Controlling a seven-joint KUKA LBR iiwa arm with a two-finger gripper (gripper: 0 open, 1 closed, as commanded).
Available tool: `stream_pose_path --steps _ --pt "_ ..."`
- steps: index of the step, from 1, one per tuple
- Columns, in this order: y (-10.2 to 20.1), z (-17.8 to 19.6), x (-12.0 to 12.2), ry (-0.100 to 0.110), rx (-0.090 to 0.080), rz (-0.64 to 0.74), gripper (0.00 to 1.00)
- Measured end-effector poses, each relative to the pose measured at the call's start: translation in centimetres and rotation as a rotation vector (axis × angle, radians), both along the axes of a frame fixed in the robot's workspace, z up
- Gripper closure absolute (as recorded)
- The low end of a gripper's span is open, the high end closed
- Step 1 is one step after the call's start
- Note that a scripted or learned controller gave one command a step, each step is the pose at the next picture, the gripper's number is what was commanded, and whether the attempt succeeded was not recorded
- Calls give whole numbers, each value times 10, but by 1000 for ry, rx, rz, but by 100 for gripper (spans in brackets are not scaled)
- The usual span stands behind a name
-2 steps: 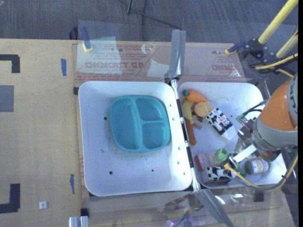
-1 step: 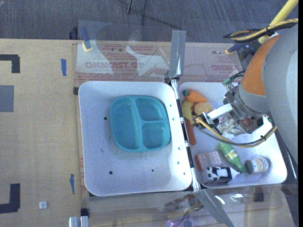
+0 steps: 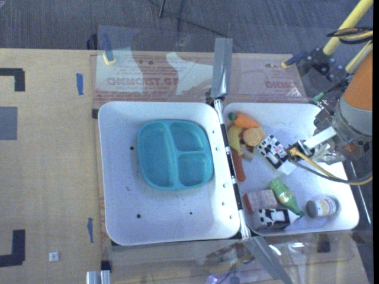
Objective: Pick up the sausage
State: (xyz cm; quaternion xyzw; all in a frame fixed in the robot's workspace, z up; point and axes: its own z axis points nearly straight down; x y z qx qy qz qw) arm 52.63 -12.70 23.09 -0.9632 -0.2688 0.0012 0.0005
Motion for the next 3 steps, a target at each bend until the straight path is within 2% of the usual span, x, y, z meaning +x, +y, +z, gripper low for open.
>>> stream_pose_path --steps 1,2,3 --pt "-71 13 22 -1 0 64 100" --pt "-70 13 22 -1 0 64 0" --pt "-15 -97 -40 0 2 233 0"
